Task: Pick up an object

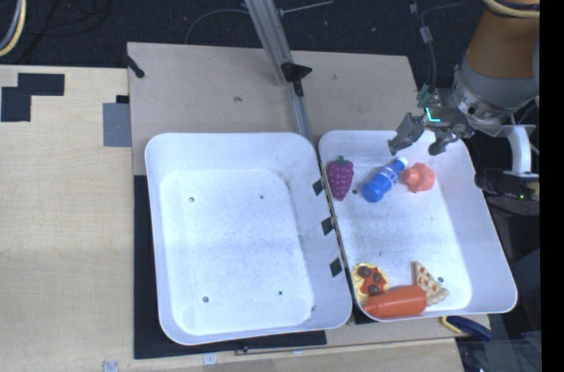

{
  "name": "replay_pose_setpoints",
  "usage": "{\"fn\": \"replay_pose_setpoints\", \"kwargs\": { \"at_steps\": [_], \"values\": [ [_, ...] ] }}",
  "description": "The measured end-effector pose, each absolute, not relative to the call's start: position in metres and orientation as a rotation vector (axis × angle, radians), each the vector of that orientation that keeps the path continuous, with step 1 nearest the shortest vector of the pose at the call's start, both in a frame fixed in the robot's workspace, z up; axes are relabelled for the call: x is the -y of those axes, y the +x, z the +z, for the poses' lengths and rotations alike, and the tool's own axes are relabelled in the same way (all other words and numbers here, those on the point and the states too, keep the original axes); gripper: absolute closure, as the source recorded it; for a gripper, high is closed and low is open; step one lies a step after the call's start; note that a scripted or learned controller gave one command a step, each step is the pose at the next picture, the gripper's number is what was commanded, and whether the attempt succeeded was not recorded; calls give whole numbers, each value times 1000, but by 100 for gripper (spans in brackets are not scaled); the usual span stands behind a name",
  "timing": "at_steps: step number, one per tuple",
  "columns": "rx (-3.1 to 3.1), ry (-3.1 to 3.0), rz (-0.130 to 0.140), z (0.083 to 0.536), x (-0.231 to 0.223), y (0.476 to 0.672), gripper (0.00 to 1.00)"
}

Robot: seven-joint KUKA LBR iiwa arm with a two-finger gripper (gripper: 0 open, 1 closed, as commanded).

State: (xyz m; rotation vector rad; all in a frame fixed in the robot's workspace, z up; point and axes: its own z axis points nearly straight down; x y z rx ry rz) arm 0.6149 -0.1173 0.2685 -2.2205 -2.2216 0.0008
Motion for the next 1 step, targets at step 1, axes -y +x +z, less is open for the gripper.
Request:
{"fn": "replay_pose_setpoints", "kwargs": {
  "at_steps": [1],
  "values": [
    [2222, -2220, 1, 268, 117, 615, 0]
  ]
}}
